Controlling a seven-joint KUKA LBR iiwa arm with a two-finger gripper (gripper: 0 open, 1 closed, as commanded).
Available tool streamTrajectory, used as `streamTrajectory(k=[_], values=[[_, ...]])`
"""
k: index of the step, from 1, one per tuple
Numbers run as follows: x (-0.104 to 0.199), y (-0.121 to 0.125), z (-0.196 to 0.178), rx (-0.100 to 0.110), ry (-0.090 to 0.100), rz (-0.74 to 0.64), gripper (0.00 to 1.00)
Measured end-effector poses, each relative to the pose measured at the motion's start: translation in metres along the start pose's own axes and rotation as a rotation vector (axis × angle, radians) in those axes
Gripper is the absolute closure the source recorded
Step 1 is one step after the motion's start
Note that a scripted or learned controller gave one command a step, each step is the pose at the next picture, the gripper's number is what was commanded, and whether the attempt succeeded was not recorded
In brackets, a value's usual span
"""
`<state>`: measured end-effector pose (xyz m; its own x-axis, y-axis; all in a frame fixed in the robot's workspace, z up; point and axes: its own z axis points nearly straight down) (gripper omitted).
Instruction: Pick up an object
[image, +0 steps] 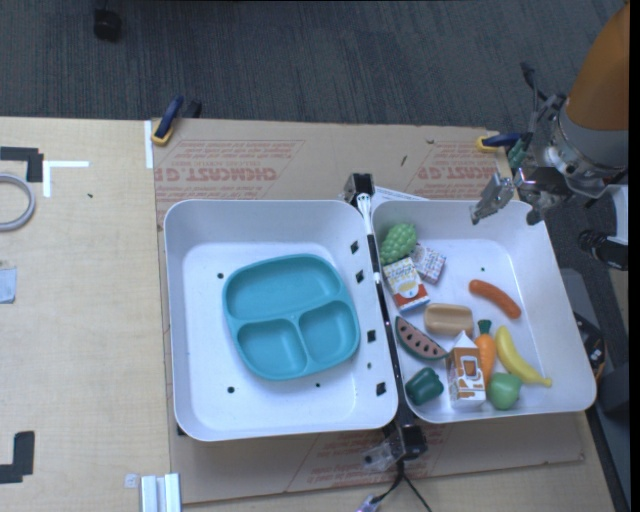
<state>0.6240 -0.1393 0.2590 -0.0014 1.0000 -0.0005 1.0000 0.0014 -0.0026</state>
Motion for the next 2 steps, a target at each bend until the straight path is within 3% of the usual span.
streamTrajectory(k=[1, 2], values=[[-0.026, -0.048, 0.102, 0.0, 0.001, 0.003, 0.0], [-0.043, -0.067, 0.168, -0.002, 0.0, 0.003, 0.0]])
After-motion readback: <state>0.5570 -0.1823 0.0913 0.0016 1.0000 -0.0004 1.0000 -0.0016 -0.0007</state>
